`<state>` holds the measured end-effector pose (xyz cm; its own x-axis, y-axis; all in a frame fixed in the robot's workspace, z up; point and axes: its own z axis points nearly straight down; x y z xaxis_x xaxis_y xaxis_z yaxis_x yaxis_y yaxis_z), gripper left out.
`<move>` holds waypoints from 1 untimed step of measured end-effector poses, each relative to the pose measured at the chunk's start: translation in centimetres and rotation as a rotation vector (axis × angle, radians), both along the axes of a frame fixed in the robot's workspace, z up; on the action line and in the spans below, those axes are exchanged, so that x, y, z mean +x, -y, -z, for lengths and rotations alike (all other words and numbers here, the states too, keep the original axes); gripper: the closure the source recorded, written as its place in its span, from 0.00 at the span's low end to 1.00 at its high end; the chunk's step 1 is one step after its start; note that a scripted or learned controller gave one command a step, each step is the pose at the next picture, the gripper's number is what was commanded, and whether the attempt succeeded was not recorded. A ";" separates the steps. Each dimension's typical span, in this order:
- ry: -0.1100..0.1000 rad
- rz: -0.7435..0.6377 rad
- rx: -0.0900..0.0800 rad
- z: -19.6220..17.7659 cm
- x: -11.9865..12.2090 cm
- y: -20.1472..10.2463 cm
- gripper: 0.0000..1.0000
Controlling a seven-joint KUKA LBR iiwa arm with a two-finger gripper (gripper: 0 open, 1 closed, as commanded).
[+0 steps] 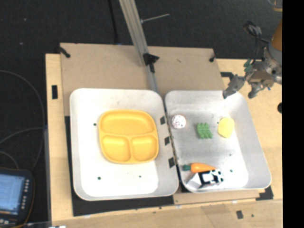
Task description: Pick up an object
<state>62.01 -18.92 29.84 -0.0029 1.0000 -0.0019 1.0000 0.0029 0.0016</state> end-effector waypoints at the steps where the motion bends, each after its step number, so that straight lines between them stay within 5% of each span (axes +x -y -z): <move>1: 0.000 -0.001 -0.001 0.0 0.0 0.0 0.00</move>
